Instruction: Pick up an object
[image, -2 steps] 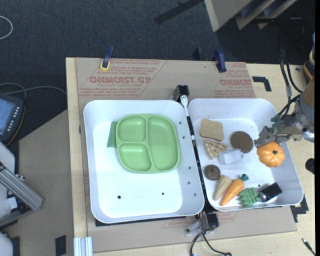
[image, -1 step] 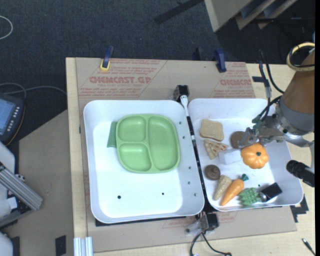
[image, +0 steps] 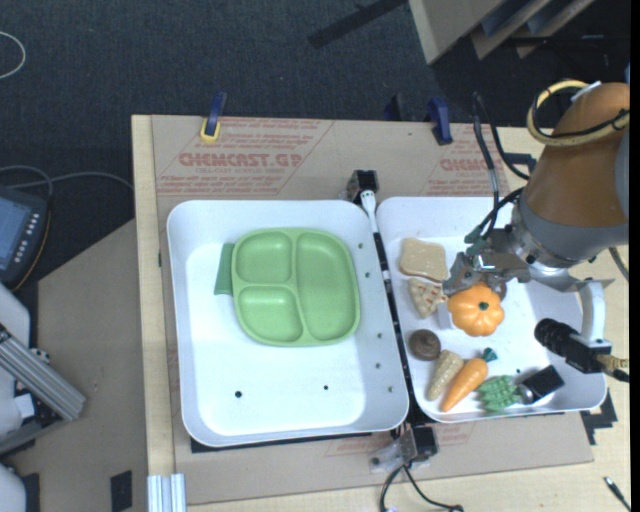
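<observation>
Reaching in from the right, the grey arm (image: 580, 190) w/ its orange band hangs over the right bin (image: 455, 215), jaws (image: 487, 272) low just above the orange pumpkin (image: 476, 310); can't tell if they're apart or together, too much wrist hardware in the way. Pumpkin sits mid-bin. Left of it: a tan bread slice (image: 423, 259), a pale waffle-like piece (image: 427, 295) below that, then a brown round thing (image: 424, 345). A carrot (image: 463, 383) lies near the front wall, a green leafy toy (image: 497, 394) just beside it. Left bin (image: 190, 330) holds a green divided plate (image: 296, 285), approx centred. Both bins rest on a cardboard-covered bench (image: 160, 160).
</observation>
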